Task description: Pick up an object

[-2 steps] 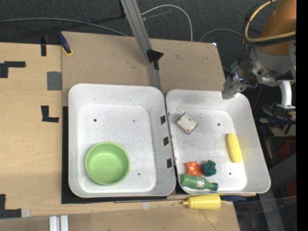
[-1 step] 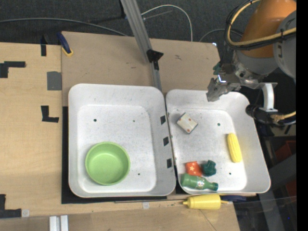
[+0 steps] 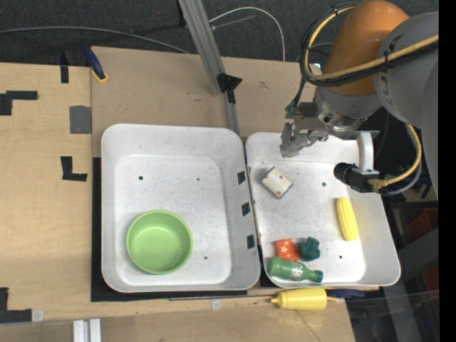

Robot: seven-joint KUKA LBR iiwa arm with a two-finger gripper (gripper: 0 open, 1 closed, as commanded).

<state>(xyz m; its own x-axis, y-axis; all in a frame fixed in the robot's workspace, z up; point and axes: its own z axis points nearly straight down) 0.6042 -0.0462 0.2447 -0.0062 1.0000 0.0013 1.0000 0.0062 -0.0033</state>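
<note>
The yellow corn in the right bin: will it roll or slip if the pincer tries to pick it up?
The corn looks long and rounded, so it may roll sideways if nudged. Its surface seems smooth plastic, so it could slip from a narrow grip. It lies alone on the bin floor, apart from the other toys, so a grasp across its short width looks feasible.
</note>
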